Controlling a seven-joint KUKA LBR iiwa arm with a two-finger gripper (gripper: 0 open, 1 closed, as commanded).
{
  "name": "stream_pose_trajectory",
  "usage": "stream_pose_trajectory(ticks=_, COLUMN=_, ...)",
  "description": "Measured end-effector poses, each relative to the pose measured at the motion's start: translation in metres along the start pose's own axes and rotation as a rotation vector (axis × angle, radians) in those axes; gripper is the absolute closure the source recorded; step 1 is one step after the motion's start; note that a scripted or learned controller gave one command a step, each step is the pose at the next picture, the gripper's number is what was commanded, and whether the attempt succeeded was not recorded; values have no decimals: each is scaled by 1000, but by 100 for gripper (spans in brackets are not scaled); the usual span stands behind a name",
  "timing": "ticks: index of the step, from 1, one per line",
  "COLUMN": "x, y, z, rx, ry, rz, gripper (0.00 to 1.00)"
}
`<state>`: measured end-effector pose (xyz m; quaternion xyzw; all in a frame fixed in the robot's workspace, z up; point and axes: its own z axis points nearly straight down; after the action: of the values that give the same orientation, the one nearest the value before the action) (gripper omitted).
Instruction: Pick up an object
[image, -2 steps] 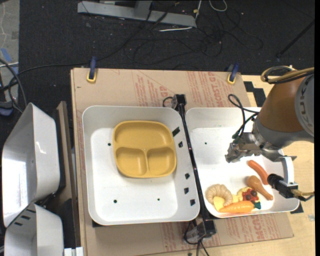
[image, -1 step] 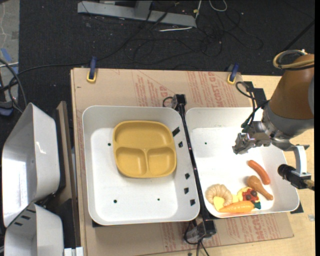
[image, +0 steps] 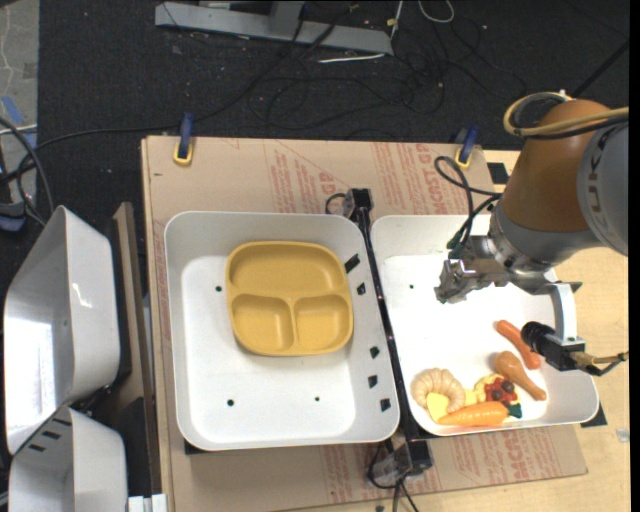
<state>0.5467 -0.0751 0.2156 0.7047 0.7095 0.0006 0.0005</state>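
Observation:
My gripper (image: 452, 284) hangs over the upper middle of the right bin (image: 420, 240), above bare white floor. The toy food lies in that bin's lower right corner, well away from the gripper. There is a beige ridged shrimp-like piece (image: 437, 382) with a yellow piece (image: 438, 404) beside it. An orange carrot (image: 478, 413) lies along the front wall. A brown drumstick shape (image: 520, 375) and a red sausage (image: 509, 332) sit further right. A small red and green item (image: 499, 391) lies among them. I see nothing between the gripper's tips.
The left bin (image: 200, 400) holds a yellow divided plate (image: 290, 298) in its upper middle. Both bins rest on a cardboard sheet (image: 260, 170) held by clamps. A white tub (image: 60, 300) stands off the bench at far left.

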Motion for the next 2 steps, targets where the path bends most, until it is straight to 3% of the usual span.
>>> stream_pose_trajectory(ticks=2, x=103, y=14, z=-4, rx=1, ry=0, rz=-1, gripper=100)
